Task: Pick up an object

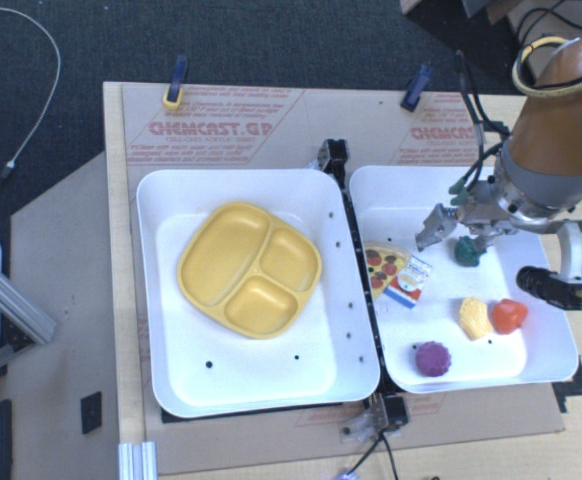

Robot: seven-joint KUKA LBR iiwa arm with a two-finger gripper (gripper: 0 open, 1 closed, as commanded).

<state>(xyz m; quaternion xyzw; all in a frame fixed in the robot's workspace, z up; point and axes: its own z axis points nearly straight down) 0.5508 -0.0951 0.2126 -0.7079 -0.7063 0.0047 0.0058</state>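
My gripper (455, 234) hangs over the back of the right bin (401, 193), its fingers spread open and nothing between them. A small green object (468, 254) lies just below and right of it, close to one fingertip. Further forward in the same bin lie a yellow corn-like toy (474, 319), a red-orange tomato-like toy (509, 315) and a purple grape cluster (432, 358). A pizza-slice toy (383, 265) and a small white, blue and red packet (409, 284) lie by the bin's left wall.
The left bin (171, 358) holds a yellow divided plate (251, 268). A black divider (356, 268) runs between the two bins. Blue clamps (416, 86) sit on the board's back edge. The arm's orange band (556, 118) rises at the right.
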